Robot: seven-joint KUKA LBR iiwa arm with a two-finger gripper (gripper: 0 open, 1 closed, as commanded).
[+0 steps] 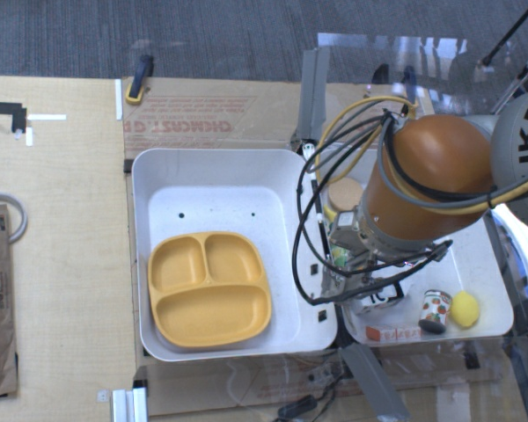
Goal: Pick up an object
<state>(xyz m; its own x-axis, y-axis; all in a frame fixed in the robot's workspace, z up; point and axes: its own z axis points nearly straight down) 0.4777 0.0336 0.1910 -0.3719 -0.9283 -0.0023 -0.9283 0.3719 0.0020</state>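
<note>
Gripper [356, 271] low in the right bin [497, 319], its opening something I cannot tell beneath the orange band; I judge a level descent best, toward the small can [435, 311] and lemon [465, 309] near right

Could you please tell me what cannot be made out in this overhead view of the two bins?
- Gripper: hidden beneath the arm's orange band in the camera view, so its state and contents are unknown.
- Right bin: much of its floor is covered by the arm and cables.
- Small can beside the lemon: label too small to read.
- Tan round object: partly hidden behind cables, identity unclear.
</note>
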